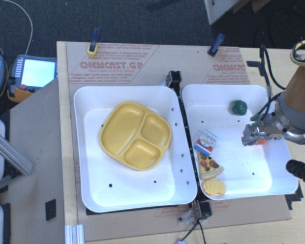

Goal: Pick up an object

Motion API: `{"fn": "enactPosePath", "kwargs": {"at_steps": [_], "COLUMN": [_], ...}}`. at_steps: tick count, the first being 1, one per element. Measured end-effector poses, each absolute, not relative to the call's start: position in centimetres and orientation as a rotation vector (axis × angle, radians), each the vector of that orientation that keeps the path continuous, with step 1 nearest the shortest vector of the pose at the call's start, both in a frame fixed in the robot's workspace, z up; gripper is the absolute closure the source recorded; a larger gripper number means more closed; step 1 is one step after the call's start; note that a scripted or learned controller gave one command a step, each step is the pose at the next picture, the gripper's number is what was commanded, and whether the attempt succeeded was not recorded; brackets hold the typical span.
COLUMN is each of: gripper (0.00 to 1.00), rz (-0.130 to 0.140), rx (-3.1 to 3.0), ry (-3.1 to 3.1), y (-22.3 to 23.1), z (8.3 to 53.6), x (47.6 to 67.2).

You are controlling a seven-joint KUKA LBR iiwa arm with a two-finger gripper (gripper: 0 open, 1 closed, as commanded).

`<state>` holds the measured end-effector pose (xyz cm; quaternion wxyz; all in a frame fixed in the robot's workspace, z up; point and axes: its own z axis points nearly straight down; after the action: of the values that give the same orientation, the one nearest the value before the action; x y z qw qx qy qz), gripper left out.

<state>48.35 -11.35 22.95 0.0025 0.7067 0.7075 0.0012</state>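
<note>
Both bins, the left bin [86, 151] and the right bin [254, 179], look like smooth white plastic with a faint sheen. The divided plate [135, 135] is yellow plastic, smooth and slightly glossy. Under the bins lies a board [142, 60] covered in matt brownish paper with red print. The small packet [206, 142] looks like shiny printed wrapper. The green ball [239, 107] appears dull and slightly rough. The gripper [254, 136] is grey metal with a muted finish. The floor [117, 9] looks like dark, rough carpet.
</note>
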Motion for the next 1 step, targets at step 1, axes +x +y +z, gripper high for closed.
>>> {"fn": "enactPosePath", "kwargs": {"at_steps": [1], "gripper": [1.0], "rz": [0.003], "rx": [2.218], "ry": [2.22], "y": [-11.36], "z": [24.99], "x": [48.45]}}
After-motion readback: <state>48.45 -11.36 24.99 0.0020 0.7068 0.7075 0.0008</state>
